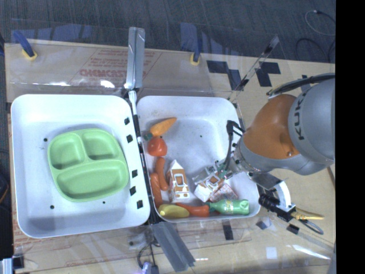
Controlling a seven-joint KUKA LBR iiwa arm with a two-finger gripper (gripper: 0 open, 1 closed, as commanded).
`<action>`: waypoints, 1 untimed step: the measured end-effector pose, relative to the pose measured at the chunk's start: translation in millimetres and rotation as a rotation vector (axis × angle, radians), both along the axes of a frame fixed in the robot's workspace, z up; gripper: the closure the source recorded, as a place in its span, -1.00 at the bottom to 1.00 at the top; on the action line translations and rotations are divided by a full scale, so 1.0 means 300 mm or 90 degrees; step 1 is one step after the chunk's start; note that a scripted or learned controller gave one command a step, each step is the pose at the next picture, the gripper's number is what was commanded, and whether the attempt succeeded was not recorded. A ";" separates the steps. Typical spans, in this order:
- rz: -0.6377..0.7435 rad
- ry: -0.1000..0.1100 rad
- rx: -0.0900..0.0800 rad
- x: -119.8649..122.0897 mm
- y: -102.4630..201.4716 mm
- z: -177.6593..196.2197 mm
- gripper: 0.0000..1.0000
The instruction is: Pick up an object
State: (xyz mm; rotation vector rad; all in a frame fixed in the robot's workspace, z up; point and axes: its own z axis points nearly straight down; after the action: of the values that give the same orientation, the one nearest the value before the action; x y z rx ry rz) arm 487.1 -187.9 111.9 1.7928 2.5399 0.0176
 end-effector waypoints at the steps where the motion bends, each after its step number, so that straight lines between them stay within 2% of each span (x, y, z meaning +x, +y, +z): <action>1: 0.003 0.000 0.000 0.004 0.001 0.033 1.00</action>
State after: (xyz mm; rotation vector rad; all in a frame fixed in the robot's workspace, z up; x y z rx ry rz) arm 488.2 -187.5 121.9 1.7865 2.5443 0.0180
